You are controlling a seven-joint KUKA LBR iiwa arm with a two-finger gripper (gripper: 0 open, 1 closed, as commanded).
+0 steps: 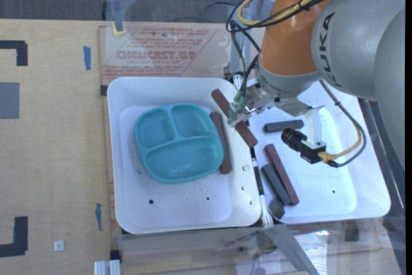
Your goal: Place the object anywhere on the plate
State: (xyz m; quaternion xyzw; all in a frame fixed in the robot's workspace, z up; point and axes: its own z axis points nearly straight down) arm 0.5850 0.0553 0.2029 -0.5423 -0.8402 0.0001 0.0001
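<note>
Gripper (237, 114) sits mid-frame over the divider between the bins; can't tell how it's set. A brown stick (233, 116) runs diagonally under it, upper end over the left bin (129, 203), lower end toward the right bin (360, 196); can't tell if it's held. Looks rigid, light, smooth, likely wood or plastic: pinch mid-length across the narrow width so it doesn't swing. Another brown stick (222, 142) lies against the right edge of the teal plate (177, 142). Plate is shallow, three compartments, plenty of landing room. More bars (280, 174) sit in the right bin. Cables (335, 154) hang close.
</note>
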